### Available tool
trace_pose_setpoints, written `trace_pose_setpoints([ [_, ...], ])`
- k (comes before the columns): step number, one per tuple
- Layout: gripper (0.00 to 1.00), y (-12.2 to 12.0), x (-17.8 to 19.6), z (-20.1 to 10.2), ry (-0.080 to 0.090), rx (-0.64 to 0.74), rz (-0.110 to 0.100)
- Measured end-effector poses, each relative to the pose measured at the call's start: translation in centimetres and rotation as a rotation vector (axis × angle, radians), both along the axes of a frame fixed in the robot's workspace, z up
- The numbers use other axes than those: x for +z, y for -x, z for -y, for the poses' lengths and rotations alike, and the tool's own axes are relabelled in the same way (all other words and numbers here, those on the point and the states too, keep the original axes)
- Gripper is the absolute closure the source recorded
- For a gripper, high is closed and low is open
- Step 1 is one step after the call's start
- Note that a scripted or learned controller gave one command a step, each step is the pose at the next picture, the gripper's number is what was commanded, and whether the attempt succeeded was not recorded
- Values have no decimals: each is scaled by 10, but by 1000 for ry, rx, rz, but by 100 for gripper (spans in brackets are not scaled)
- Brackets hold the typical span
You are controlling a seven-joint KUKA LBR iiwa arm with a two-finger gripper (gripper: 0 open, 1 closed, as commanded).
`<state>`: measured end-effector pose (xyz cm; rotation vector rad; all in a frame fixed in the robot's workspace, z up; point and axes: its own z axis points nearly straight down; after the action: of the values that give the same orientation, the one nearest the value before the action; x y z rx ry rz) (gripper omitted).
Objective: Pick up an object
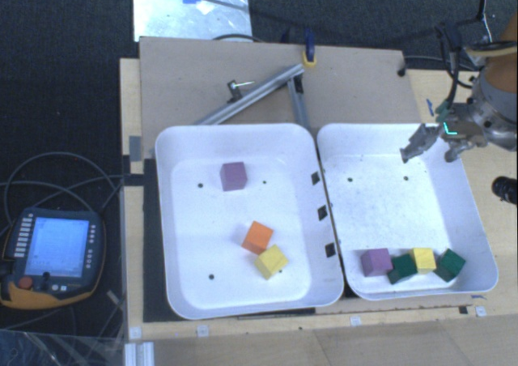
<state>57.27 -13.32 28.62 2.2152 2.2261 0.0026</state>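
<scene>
Two shallow white plastic bins sit side by side on the bench. The left bin [174, 219] holds three small cubes: one purple cube [233, 176] toward the far side, and one orange cube [257, 236] touching one yellow cube [272, 261] nearer the front. The right bin [388, 194] holds four small blocks bunched in a row along its near wall: one purple block [376, 261], one dark green block [401, 267], one yellow block [424, 259] and a second dark green block [450, 263], so seven pieces in all.

The grey two-finger gripper [431, 143] hangs over the far right part of the right bin, well apart from the row of blocks. Its fingers are spread apart and nothing lies between them.

A handheld control pendant with a blue screen [50, 255] rests left of the bench.
</scene>
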Motion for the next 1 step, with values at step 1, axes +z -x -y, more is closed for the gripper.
trace_pose_setpoints([
  [1, 0, -8, -46, 4, 1, -2, -4],
])
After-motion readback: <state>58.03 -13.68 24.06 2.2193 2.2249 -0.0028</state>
